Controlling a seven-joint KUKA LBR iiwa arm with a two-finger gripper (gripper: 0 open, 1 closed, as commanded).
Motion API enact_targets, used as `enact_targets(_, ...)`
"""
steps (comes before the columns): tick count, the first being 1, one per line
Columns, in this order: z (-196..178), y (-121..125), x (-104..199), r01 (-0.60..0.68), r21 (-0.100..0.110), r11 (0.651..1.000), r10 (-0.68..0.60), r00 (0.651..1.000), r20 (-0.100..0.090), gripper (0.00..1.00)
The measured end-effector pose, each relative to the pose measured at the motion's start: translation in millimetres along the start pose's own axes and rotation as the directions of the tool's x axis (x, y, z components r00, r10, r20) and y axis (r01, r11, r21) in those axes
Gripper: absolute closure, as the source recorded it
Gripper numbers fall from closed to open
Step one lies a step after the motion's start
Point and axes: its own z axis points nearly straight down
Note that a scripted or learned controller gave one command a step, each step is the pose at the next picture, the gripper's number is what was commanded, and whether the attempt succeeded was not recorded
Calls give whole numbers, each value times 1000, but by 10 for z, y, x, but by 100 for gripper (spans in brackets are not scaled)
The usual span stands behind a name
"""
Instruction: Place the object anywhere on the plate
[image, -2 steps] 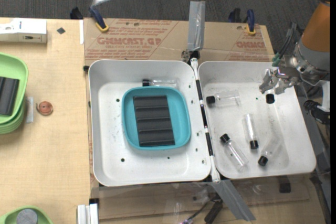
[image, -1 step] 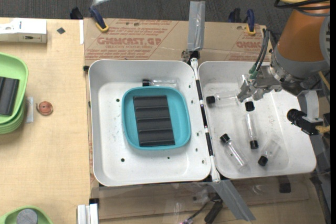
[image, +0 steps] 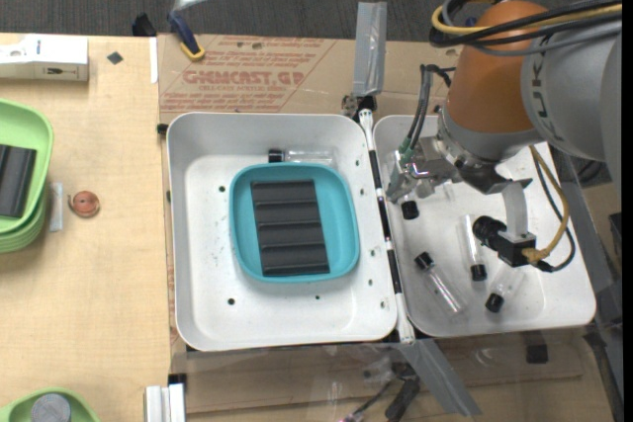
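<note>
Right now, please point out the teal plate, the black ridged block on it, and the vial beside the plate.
teal plate [image: 244, 217]: camera view, left rim.
black ridged block [image: 290, 227]: camera view, its middle.
vial [image: 297, 155]: camera view, clear body.

Wooden bench [image: 89, 311] bears two white bins [image: 198, 311].

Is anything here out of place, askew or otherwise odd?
One clear vial with a black cap lies in the left bin behind the teal plate, apart from the other vials scattered in the right bin. The plate already carries a black ribbed block. Nothing looks spilled or broken.
</note>
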Motion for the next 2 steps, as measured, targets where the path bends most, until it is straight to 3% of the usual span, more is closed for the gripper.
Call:
enact_targets(1,-3,-280,880,130,0,992,-130,992,0,100)
enact_targets(2,-4,-279,876,130,0,992,-130,992,0,0)
